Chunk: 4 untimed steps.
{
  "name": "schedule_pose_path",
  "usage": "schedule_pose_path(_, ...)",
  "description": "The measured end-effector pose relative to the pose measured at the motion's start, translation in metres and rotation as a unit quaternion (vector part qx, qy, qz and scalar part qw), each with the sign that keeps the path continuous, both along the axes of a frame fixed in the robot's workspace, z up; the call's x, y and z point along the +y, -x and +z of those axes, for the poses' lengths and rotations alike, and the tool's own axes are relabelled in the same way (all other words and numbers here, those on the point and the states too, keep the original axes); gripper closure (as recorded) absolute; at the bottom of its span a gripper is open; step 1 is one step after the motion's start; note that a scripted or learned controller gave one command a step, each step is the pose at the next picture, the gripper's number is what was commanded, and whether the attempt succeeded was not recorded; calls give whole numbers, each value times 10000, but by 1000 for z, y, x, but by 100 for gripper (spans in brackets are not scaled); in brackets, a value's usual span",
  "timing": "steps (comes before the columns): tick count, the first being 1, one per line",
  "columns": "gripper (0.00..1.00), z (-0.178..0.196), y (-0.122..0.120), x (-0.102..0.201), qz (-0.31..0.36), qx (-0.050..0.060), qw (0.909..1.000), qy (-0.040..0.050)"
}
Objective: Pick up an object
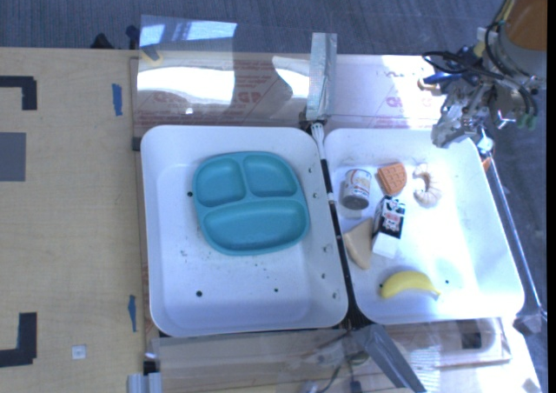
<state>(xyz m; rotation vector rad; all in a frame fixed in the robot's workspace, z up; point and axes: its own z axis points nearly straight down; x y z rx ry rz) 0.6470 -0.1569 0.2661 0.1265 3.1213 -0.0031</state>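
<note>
The gripper (458,129) hangs over the top right corner of the right bin (486,235), and nothing is between its fingers, though it is hard to tell how wide they are spread. The arm above it is cut off at the edge, with wires bunched around the wrist. In the right bin lie a yellow banana (408,284), a small can (356,189), an orange waffle (392,177), a pale shrimp-like thing (426,187) too small to make out, a black and white carton (392,217), and a tan wedge (356,245) against the wall. The left bin (174,296) holds a blue tray (250,202).
</note>
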Motion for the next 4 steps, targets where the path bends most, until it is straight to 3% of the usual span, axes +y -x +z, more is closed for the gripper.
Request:
schedule_pose_path(1,100,-50,42,15,2818,65,9595,10)
schedule_pose_path(2,100,-68,100,0,4736,72,8807,33)
schedule_pose_path(3,100,-36,161,45,3672,60,9301,25)
schedule_pose_path(4,100,24,147,38,6010,37,7992,68)
